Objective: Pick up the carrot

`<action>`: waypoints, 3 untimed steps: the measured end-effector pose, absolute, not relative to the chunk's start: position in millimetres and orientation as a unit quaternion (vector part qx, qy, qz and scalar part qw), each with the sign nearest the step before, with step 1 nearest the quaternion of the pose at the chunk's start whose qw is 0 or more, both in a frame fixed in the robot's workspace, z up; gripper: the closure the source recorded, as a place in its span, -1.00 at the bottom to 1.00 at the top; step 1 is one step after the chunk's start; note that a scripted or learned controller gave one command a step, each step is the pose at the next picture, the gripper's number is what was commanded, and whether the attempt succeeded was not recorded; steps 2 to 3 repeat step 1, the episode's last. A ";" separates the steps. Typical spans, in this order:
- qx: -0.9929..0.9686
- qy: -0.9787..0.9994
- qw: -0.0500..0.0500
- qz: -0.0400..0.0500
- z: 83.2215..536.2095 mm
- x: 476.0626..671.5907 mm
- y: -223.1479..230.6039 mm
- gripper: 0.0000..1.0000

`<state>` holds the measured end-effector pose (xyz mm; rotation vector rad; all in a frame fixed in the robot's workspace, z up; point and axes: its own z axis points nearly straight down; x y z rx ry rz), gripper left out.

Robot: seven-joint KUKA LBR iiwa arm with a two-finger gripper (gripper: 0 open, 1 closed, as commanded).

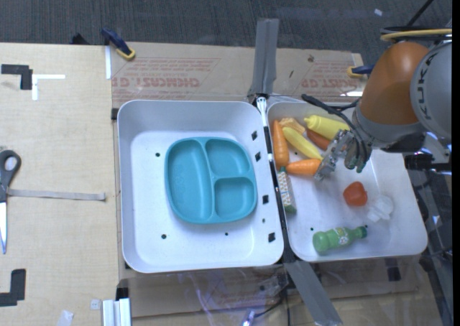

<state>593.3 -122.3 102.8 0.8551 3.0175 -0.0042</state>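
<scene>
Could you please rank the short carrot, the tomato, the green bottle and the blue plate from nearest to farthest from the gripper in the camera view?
Measured from the gripper:
1. Short carrot, just to its left in the right bin.
2. Tomato, just below it.
3. Green bottle, at the right bin's near edge.
4. Blue plate, across in the left bin.

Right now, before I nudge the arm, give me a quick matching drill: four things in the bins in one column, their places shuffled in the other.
Things:
1. turquoise divided plastic plate
2. green plastic bottle
3. small red tomato-like ball
4. short orange carrot

Places:
A. right bin, near edge, lying on its side
B. left bin, middle
C. right bin, beside the gripper
D. right bin, middle, below the gripper

Pairs: 1-B, 2-A, 3-D, 4-C
</scene>
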 end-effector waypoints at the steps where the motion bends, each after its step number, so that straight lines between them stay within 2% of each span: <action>1: 0.405 0.914 0.007 -0.001 194.7 536.4 -13.5 1.00; 3: 0.405 0.914 0.007 -0.001 194.7 536.4 -13.5 1.00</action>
